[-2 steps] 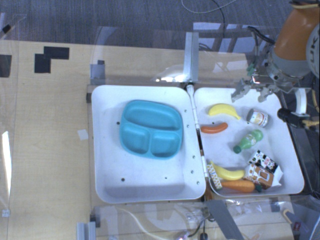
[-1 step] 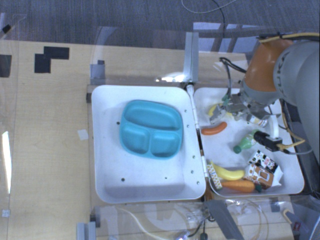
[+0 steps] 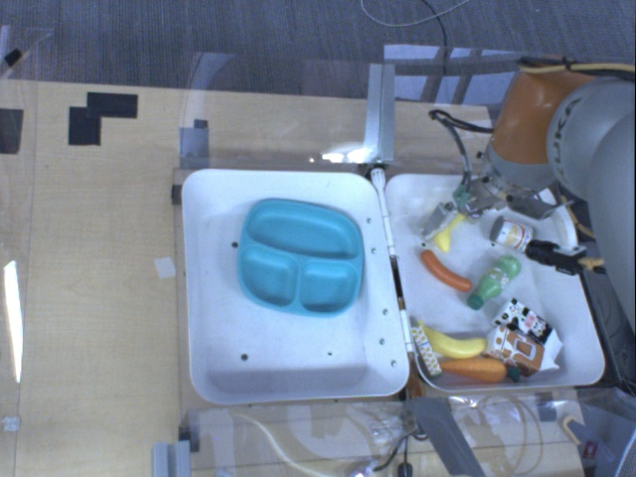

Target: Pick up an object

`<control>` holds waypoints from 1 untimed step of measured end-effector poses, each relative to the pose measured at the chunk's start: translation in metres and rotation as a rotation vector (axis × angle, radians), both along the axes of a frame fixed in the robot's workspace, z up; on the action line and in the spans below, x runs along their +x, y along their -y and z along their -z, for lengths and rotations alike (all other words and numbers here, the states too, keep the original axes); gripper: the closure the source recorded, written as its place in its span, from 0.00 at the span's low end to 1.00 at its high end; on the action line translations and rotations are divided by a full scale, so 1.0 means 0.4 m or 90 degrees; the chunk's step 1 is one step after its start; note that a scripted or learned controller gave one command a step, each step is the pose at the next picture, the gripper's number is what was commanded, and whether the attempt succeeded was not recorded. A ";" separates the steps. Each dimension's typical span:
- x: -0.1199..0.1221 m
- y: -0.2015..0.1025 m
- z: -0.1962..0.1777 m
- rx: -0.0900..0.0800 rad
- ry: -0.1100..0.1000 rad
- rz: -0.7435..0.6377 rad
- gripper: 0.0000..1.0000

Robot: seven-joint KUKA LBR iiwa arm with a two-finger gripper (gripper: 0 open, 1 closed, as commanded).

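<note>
Our tool [image 3: 467, 199] hangs over the far end of the right bin [image 3: 586, 366], just above a small yellow piece [image 3: 447, 235]; whether it grips anything we cannot tell. We judge that piece light, stiff, smooth plastic, likely to slip, so we would pinch across its narrow middle.

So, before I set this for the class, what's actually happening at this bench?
A grey robot arm reaches in from the right and its gripper is down in the right bin, near its back edge, just above a small yellow piece. An orange sausage, a green bottle, a banana and a carrot lie loose in that bin. The left bin holds a blue divided plate.
</note>
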State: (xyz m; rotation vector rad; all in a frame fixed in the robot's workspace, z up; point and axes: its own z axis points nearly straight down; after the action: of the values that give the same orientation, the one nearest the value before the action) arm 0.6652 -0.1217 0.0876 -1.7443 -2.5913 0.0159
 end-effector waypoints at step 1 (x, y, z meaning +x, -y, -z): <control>-0.005 0.005 -0.026 0.000 -0.007 0.002 1.00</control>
State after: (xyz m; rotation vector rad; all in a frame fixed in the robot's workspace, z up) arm 0.6633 -0.1237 0.0982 -1.7438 -2.5814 0.0256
